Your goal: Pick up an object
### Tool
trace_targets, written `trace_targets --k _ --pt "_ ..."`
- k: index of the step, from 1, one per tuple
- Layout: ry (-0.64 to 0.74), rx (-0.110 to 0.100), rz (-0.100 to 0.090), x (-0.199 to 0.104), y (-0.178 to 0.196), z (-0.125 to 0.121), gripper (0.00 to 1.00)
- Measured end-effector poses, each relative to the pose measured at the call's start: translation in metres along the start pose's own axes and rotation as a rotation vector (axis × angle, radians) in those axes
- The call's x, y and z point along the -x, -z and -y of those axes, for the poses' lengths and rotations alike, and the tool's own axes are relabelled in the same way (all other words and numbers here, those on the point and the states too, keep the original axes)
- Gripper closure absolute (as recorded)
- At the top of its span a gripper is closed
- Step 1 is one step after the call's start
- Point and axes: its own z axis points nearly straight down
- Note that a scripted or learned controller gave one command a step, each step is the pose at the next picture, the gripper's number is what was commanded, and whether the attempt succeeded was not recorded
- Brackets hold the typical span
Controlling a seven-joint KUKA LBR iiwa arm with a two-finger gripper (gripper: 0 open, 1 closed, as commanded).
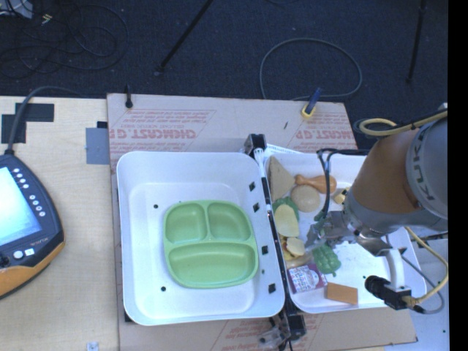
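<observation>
Camera view: fingers near green toy.

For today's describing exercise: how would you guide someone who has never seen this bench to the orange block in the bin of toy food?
Start at the right-hand white bin, the one crowded with toy food. Go to its near edge, beside the purple packet. The orange block lies there: flat, rectangular and plain orange, unlike its rounded or green neighbours.

the arm is crowding the right bin, food items clustering at its nine o'clock; only the green tray is sitting in the left bin.
</observation>
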Motion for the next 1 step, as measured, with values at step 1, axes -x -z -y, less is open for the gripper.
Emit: trace_targets --k 1 --pt "-0.005 0.001 0.004 -0.0638 0.0595 -0.0029 1.00"
